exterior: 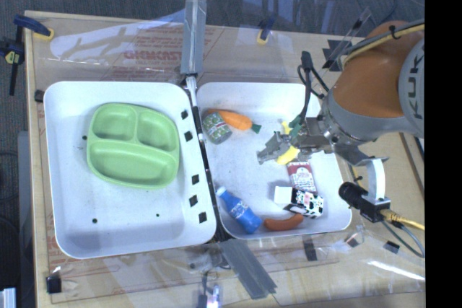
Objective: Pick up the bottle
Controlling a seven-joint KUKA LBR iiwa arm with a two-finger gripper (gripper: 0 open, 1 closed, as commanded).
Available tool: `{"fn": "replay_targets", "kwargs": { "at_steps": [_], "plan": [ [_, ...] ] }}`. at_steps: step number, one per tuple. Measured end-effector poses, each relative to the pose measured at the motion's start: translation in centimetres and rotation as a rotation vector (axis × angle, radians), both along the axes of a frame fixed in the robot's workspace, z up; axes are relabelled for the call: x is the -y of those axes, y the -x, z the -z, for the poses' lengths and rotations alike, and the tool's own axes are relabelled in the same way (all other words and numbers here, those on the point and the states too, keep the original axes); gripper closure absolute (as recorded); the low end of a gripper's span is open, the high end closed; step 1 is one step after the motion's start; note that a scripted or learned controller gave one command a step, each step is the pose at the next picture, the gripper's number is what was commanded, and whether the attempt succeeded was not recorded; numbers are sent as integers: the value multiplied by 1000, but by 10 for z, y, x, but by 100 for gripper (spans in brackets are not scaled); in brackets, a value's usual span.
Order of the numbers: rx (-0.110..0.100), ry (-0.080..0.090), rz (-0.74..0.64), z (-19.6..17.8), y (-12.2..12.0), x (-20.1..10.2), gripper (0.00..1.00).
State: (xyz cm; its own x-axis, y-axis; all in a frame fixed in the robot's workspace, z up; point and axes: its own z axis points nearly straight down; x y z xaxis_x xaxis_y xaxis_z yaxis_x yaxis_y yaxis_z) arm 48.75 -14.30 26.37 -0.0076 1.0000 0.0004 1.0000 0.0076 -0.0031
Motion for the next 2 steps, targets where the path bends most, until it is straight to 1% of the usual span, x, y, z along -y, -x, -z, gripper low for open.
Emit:
{"fn": "replay_targets", "kwargs": {
  "at_steps": [1,2],
  "plan": [
    [1,3,44,129,11,-40,0],
    [26,18,-59,144,7,-32,0]
  ]
}}
